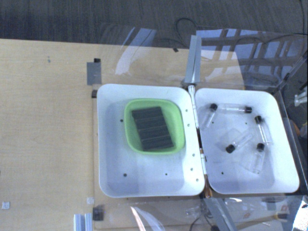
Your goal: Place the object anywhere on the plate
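From the camera view, a green plate point(155, 110) sits in the left bin point(110, 177), already bearing a dark ribbed block point(152, 128). The right bin point(284, 177) holds several clear vials with black caps: one lying along the top point(230, 109), one by the right wall point(261, 126), one near the middle point(239, 142), one low right point(258, 158). They look light, smooth, probably slippery and breakable; mid-barrel, across the width, seems the safest hold. The hand's state I cannot tell.

Two white bins point(103, 143) sit on a wooden bench point(43, 129).
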Controlling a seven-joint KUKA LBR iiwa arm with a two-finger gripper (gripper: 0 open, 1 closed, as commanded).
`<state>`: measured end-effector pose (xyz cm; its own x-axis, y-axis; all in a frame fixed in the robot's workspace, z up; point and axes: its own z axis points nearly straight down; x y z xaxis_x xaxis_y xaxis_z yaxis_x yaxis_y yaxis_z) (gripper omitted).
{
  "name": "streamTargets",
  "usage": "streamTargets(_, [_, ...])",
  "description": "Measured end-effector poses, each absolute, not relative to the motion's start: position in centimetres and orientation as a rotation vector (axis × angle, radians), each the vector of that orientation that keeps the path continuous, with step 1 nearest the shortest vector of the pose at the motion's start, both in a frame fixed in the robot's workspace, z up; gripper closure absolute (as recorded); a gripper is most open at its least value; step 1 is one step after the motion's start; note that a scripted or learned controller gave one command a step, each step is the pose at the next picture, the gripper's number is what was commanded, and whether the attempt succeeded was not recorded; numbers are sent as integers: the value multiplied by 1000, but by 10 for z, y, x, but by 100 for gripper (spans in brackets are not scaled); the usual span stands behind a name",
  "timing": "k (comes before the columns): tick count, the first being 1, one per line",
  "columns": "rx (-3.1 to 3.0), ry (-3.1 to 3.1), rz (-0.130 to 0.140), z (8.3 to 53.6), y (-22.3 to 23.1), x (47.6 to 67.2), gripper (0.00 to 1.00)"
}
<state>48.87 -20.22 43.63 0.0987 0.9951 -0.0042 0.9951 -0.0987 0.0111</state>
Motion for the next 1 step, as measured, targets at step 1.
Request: streamTargets(1, [2320, 2102, 6, 436, -202, 489, 0])
